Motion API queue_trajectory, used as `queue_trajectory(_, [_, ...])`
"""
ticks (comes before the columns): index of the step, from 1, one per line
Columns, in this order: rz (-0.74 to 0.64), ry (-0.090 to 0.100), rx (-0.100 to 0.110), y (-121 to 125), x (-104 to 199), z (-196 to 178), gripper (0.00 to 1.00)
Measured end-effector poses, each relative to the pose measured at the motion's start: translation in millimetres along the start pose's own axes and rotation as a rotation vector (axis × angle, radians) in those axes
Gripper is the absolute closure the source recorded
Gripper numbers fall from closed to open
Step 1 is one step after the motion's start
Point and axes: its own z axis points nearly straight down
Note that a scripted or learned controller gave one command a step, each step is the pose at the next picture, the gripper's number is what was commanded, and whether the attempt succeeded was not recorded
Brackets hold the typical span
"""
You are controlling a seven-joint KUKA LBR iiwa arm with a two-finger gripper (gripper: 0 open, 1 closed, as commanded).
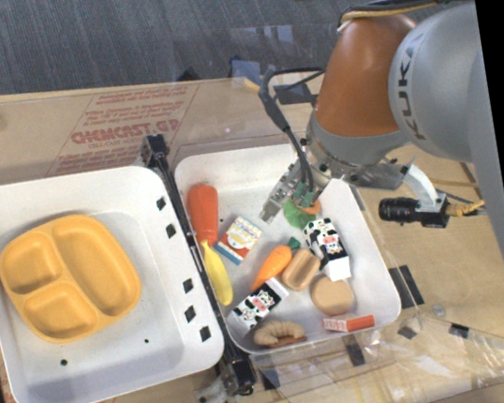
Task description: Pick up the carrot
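Carrot (271, 264) lies in the right bin (370, 253), near its middle, slanted with its tip toward the lower left. Nearest the camera, a peanut-shaped piece (279, 334) and a small red box (349, 324) sit by the front wall. A cow-patterned carton (256, 304) lies just beside the carrot's tip; a tan bread piece (300, 271) touches its thick end. Beyond, the gripper (294, 194) hangs over the bin's rear part, near a second cow-patterned carton (322, 237); whether its fingers are spread or closed cannot be told. Recommended: descend over the carrot's midsection, fingers straddling its narrow width, clear of both neighbours. The yellow tray (66, 275) occupies the left bin (100, 376).
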Motion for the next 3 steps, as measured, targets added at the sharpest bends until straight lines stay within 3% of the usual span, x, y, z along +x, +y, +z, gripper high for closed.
queue_trajectory(1, [-0.001, 0.006, 0.006, -1, 2, 4, 0.0])
queue_trajectory(2, [-0.066, 0.014, 0.012, -30, 24, 94, 0.0])
queue_trajectory(3, [0.221, 0.011, 0.011, -24, 0, 151, 0.0])
